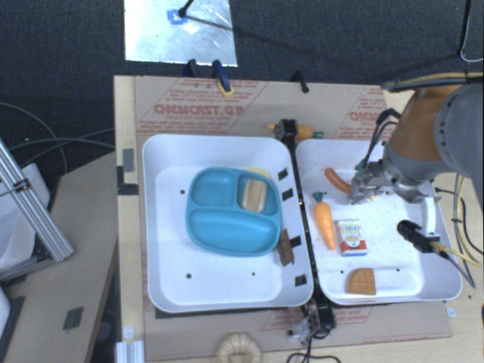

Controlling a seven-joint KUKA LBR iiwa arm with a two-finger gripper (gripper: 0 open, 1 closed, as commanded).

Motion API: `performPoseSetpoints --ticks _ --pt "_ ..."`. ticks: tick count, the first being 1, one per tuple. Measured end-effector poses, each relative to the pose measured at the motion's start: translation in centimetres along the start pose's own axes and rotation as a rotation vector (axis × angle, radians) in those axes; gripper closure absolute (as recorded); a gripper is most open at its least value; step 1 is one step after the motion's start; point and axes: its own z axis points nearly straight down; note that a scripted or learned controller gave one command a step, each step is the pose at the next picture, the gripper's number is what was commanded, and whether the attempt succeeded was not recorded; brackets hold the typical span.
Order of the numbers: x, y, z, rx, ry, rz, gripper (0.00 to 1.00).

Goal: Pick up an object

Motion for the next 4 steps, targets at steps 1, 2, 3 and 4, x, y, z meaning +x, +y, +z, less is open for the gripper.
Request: performPoseSetpoints --ticks 1,2,3,4 --pt "-0.9 0.4 -4.8 -0.002 -0.001 0.001 1.00" --pt "-1.3 -0.4 -10.2 -0.002 0.000 0.002 1.00" --pt "-1.3 -0.3 -13.1 -0.002 0.000 -0.002 1.00" --pt "3.8 -1.1 -12.0 0.003 0.001 -0.006 1.00"
